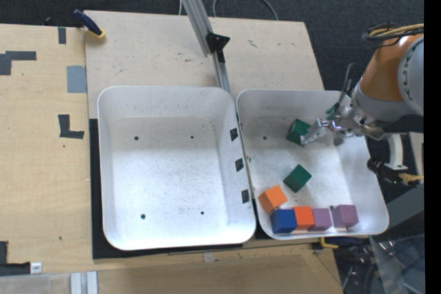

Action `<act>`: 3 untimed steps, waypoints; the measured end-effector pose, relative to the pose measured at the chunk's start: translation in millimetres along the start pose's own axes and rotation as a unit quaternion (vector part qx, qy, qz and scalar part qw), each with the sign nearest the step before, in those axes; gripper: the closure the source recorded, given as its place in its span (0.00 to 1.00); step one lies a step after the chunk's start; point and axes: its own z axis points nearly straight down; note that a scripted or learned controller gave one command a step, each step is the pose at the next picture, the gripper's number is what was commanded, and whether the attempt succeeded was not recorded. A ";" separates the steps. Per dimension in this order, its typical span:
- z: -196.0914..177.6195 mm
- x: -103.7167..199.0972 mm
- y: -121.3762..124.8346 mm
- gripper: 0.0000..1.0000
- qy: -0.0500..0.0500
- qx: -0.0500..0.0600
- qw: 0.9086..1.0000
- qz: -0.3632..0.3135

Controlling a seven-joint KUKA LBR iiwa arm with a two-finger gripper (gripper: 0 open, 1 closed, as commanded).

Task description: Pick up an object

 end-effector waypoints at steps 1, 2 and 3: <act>25.4 35.3 -13.8 0.00 0.000 -0.001 1.000 -0.001; 23.7 102.7 -14.8 0.00 0.001 -0.003 1.000 -0.003; 24.1 106.7 -48.9 0.00 0.000 -0.001 1.000 0.001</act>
